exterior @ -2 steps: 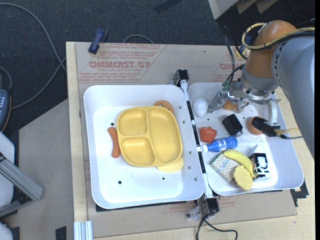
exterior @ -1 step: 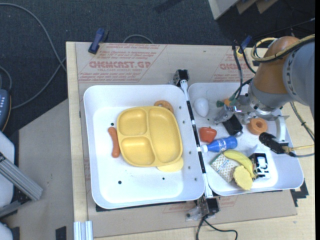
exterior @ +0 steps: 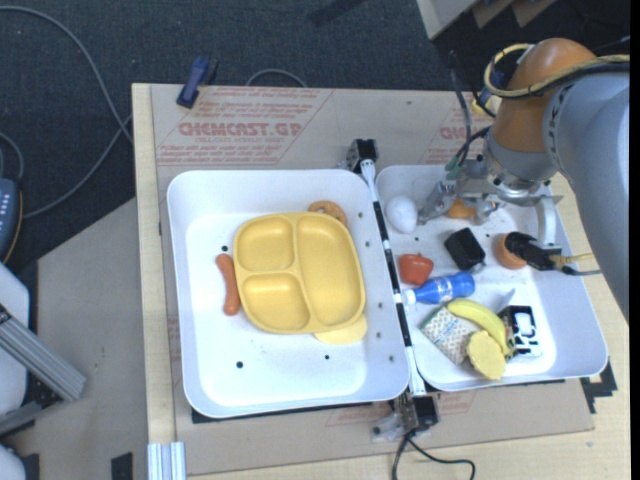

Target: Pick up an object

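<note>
My gripper (exterior: 462, 200) is low over the far part of the right bin (exterior: 575, 318), and a small orange piece (exterior: 460, 209) shows right at its tip. Just in front of it lies a black block (exterior: 465, 248), and a white egg-shaped thing (exterior: 402, 213) sits to its left. An orange ball (exterior: 510, 255) is to the right of the block. Nearer the front are a red piece (exterior: 414, 266), a blue bottle (exterior: 441, 288), a banana (exterior: 478, 317), a yellow slice (exterior: 487, 354), a patterned packet (exterior: 446, 333) and a black-and-white thing (exterior: 521, 330).
The left bin (exterior: 200, 268) holds a yellow divided plate (exterior: 299, 271), with an orange sausage (exterior: 229, 283) at its left and a brown ring (exterior: 327, 209) behind it. The grey arm (exterior: 590, 138) comes in over the right bin's far right corner.
</note>
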Motion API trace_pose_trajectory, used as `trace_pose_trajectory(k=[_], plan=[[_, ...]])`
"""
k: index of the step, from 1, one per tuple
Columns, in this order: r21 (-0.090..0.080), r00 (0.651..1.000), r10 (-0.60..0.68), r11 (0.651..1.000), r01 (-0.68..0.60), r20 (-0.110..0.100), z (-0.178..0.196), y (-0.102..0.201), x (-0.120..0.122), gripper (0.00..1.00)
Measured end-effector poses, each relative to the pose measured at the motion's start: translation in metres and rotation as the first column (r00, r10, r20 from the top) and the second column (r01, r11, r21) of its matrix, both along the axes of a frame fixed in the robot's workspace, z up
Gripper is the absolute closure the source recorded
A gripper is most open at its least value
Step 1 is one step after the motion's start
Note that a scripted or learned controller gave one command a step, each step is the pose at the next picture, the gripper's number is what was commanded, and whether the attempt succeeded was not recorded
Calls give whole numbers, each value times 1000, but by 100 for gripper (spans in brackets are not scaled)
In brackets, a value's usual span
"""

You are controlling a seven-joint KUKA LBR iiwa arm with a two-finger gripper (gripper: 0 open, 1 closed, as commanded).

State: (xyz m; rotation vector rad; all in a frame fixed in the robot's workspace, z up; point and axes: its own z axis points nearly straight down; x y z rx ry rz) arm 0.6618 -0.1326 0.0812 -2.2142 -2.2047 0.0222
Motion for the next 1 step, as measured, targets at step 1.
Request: trace_pose_trajectory(k=[1], plan=[[-1,1000,4,1000,-4,20,3,18,-45,0]])
